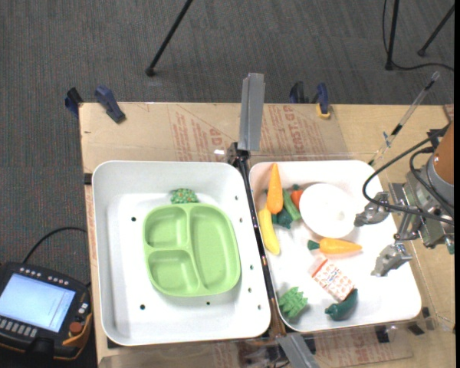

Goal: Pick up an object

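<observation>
A dark grey carpet floor is seen around a cardboard-covered worktop (176,125), on which two shallow white bins stand side by side. The left bin (111,205) holds one green divided plate (192,250) and one small green leafy toy (184,196) just behind it.

The right bin (410,301) holds the rest. The following are counted: one white round plate (328,210), one upright carrot (274,188), one banana (268,230), one lying carrot (339,245), one small red and white carton (332,278), one green bushy toy (293,302), one dark green toy (343,306), and some small green and red pieces (287,209) that cannot be told apart.

The gripper (383,238) is seen over the right edge of the right bin. Its two fingers (370,215) are spread apart and nothing is held between them.

The lying carrot is judged to be the nearest thing. It lies just to the left of the gripper, and its long axis runs left to right, with the orange end towards the fingers. The carton is placed near it, a little lower in the view. A short move to the left and down would probably be needed, with the fingers closing across the narrow width of the carrot.
</observation>
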`<action>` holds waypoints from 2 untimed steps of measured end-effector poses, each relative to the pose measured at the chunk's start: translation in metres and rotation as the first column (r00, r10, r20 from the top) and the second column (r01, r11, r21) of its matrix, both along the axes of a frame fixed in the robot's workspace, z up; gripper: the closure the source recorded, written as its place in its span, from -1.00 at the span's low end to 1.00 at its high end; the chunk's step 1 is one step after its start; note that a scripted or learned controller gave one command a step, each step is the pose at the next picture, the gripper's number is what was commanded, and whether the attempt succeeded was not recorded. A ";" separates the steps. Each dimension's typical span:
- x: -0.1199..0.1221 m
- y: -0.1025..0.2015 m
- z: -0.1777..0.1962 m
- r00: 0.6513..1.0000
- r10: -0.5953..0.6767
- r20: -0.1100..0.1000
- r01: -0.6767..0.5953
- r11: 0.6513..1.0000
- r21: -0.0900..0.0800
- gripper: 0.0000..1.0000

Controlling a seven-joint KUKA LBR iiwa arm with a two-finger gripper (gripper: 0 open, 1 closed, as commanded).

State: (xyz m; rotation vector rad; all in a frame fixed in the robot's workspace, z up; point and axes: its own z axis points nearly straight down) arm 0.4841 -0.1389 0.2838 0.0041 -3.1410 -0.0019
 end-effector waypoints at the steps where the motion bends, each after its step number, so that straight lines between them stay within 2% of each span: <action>1: 0.010 -0.008 -0.188 0.989 0.149 0.014 -0.149 0.989 -0.002 -1.00; 2: 0.049 0.044 -0.197 0.917 0.399 0.001 -0.399 0.917 0.002 -1.00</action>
